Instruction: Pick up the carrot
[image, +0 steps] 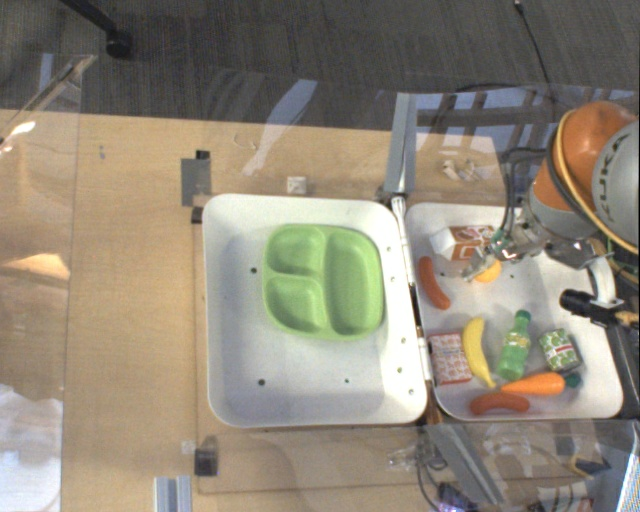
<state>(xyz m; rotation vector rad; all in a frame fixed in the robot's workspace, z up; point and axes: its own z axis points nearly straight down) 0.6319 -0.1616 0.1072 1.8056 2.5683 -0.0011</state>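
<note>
Pincer (497, 252), grip state unclear, hovers well apart from the tapered, smooth orange carrot (535, 384).

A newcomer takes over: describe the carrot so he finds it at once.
Look in the right bin, along its near edge. The carrot lies there, just below the green bottle and above a red sausage. It alone is orange and tapered, with a dark green end.

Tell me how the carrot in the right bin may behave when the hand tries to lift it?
The carrot looks like smooth moulded plastic, so probably stiff, light and a bit slippery. Its round, tapered body lies flat and may roll if nudged. It touches the green bottle and lies close to a sausage, so these may shift too.
</note>
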